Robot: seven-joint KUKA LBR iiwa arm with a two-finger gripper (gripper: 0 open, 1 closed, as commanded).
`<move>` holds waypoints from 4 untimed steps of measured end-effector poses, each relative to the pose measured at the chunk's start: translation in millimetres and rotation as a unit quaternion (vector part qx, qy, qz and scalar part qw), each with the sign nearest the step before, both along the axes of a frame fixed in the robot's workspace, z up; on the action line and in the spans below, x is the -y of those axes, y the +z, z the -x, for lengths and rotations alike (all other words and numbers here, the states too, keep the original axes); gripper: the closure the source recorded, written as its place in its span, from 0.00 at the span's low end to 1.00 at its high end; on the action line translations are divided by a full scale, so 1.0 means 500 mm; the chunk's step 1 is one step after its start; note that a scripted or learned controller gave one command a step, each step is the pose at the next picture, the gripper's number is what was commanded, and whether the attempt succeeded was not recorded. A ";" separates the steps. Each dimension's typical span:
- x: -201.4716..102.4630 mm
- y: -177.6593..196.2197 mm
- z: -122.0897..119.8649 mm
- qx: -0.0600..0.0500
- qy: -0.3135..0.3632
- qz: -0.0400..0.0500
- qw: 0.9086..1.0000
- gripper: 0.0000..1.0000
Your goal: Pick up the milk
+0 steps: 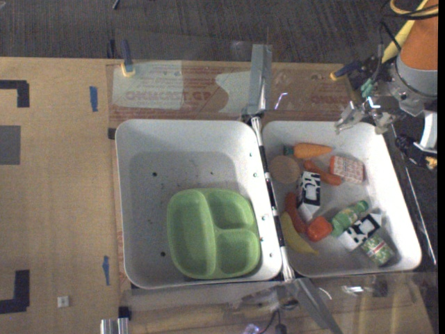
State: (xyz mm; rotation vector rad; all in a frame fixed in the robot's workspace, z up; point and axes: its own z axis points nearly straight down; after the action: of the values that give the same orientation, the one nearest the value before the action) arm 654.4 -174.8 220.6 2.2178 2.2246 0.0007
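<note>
A white carton with black patches, the milk [309,189], lies in the middle of the right bin [407,218], between a brown round item [284,168] and a red pepper [295,211]. A second black-and-white carton [363,230] lies nearer the front right, beside a green bottle [348,216]. My gripper [363,122] hangs over the bin's back right corner, well behind and to the right of the milk. Its fingers are spread apart with nothing between them.
Also in the right bin are a carrot [312,150], a pink box [346,168], a banana [298,236], a red tomato-like item [320,228] and a green can [379,250]. A green divided plate [212,232] lies in the left bin [139,186].
</note>
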 end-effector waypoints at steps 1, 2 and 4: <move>-0.008 -0.158 0.195 -0.001 -0.012 0.000 1.000 0.00; 0.063 -0.253 0.227 0.002 -0.026 -0.004 1.000 0.00; 0.064 -0.243 0.331 0.010 -0.031 -0.003 0.999 1.00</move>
State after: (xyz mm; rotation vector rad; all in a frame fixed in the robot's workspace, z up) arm 488.9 -206.9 98.9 2.2785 2.1478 0.0277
